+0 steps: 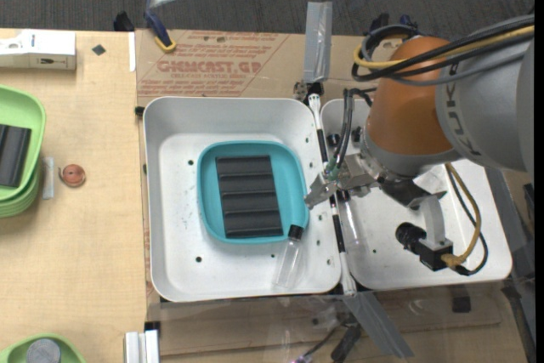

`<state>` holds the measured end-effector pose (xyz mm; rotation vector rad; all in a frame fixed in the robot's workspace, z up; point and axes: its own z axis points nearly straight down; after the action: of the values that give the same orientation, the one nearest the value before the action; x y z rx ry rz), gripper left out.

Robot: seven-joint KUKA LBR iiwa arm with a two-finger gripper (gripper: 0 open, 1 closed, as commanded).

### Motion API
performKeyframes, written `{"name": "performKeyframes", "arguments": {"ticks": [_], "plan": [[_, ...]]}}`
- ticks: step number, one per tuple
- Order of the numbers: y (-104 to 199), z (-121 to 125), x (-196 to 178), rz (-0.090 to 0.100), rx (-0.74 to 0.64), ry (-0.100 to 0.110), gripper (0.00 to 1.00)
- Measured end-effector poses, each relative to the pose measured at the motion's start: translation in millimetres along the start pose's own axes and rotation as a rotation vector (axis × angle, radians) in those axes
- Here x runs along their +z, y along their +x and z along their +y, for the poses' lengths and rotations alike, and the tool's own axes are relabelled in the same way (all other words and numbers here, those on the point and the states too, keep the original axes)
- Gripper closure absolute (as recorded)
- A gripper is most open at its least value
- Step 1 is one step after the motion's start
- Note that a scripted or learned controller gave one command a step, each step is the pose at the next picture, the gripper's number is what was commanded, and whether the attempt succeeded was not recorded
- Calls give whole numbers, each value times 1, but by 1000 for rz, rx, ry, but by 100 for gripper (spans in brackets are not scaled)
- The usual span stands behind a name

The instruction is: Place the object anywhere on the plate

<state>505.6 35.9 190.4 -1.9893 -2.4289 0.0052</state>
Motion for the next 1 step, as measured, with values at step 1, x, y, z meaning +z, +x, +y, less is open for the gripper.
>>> {"name": "performKeyframes", "arguments": {"ticks": [1], "plan": [[41,44,40,-18,43,-6,0]]}}
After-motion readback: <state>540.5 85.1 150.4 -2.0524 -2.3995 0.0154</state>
